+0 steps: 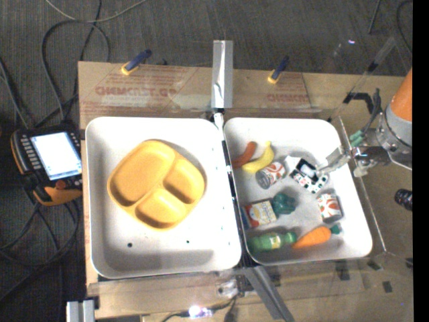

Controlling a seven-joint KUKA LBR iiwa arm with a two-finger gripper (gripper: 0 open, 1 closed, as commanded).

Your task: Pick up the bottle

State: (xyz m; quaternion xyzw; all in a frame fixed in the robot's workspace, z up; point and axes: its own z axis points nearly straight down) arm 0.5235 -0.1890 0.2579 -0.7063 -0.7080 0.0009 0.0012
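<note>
You're looking at two bins (161,263) of smooth white plastic with a soft sheen. The yellow divided tray (157,182) in the left one reads as matt moulded plastic. The bottle (273,239) looks like glossy green plastic with a paper or film label, though it's too small to be sure. The can (272,175) has a shiny metallic end and printed side. The carrot (312,237) and banana (261,158) look like smooth toy plastic. The surface (154,89) appears to be brown cardboard under clear, reflective sheeting. The floor (40,52) is rough, dark carpet. The end effector (335,158) shows dull grey metal.
</note>
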